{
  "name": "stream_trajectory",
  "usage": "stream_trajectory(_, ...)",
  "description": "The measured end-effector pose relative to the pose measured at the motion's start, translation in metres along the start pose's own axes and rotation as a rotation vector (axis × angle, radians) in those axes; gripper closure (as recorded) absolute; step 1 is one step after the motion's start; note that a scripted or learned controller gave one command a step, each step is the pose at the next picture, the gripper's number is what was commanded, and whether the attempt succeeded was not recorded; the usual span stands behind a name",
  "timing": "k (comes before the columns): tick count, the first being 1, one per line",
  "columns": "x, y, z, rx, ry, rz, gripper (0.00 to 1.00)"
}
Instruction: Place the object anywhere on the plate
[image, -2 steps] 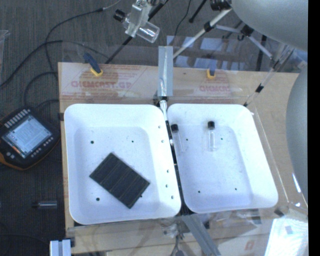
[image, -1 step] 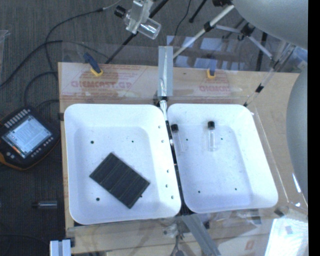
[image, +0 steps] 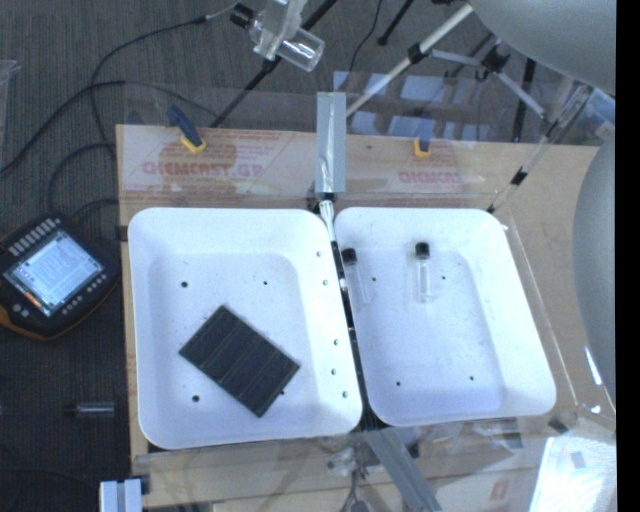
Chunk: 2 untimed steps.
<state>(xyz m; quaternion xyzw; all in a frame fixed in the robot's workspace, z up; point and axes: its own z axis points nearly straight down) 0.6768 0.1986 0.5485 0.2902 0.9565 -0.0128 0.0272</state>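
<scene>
A dark, ribbed rectangular plate (image: 240, 360) lies flat and turned at an angle in the front half of the left bin (image: 160, 240). In the right bin (image: 500, 330) a small clear vial with a black cap (image: 423, 272) lies near the back middle, cap pointing away. A second clear vial with a black cap (image: 352, 272) rests against that bin's left wall. The arm's grey body (image: 550, 30) hangs blurred over the top right corner, and another part of it (image: 612, 260) runs down the right side, well off both bins.
A handheld control pendant (image: 55, 272) lies on the floor left of the bench. A metal post (image: 330, 140) stands behind the seam between the bins. Two clamps (image: 187, 130) (image: 424, 148) grip the back board. A clear cylinder (image: 290, 40) hangs above the back edge.
</scene>
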Motion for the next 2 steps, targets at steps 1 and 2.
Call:
stream_trajectory(1,-0.0007,0.0007,-0.0095,0.0,-0.004,0.001,1.0)
stream_trajectory(2,-0.0013,0.0015,-0.019,0.0,-0.008,0.001,1.0)
